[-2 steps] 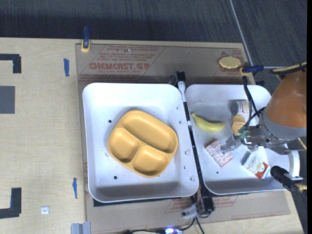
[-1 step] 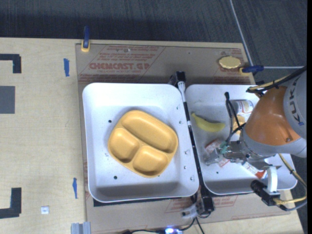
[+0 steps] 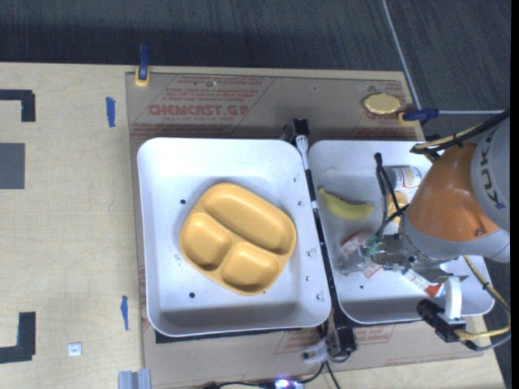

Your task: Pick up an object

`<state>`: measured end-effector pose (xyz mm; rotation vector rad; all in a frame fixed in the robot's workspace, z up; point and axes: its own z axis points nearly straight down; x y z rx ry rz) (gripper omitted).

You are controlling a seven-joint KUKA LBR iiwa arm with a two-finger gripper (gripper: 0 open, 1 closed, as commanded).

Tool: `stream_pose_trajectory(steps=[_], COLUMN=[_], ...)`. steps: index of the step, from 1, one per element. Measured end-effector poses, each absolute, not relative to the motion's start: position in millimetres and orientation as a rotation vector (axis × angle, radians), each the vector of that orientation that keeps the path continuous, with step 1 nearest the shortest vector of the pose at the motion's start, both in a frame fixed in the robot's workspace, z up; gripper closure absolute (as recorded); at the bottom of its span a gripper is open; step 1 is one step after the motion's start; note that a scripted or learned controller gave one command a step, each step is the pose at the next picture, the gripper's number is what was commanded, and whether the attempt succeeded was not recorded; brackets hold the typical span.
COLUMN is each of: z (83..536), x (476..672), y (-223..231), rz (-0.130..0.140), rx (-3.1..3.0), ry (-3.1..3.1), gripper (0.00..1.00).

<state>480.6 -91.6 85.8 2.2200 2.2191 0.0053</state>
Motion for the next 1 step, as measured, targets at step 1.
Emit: stream_pose_trajectory(steps=[1], z=[85.9], x=[480.6], y=[-99.0], rz=[0.006], rx=[2.218], ry=[2.22], gripper=[0.0])
